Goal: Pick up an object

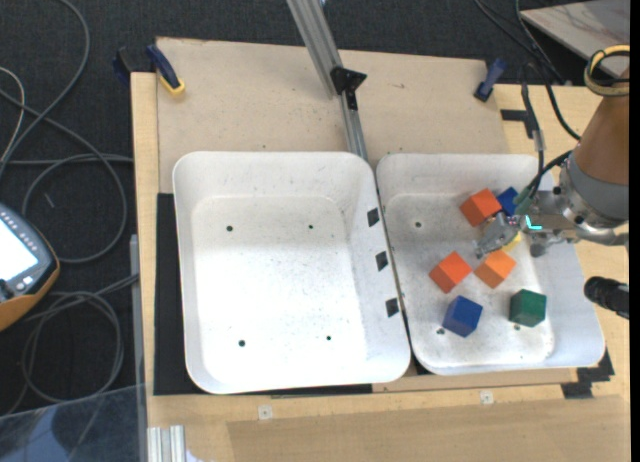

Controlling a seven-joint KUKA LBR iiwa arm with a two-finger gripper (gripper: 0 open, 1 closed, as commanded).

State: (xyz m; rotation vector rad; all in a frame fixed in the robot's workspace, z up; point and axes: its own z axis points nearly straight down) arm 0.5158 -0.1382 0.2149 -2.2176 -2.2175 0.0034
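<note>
- Reaching in from the right with the grey arm, orange band [612, 140] above the wrist, to bring the gripper [497, 238] low over the right bin [420, 340], where all the cubes lie.
- Hanging among the upper cluster: upper orange cube [480, 206] just above-left, a blue cube [508, 199] partly hidden behind the wrist, a lower orange cube [495, 269] just beneath.
- Too blurred and crowded at the tip for a verdict: cannot tell whether apart, together or clamped on anything.
- Likely aimed at this tight group because of the closest reach; awkward, though, with neighbours touching or nearly so.
- Lying further down, more separate and so easier candidates: middle orange cube [450, 271], lower blue cube [462, 316], green cube [528, 307].
- Left bin [190, 250] bare of cubes, probably kept as the drop side.
- Nothing visibly lifted; pick judged not yet done.
</note>
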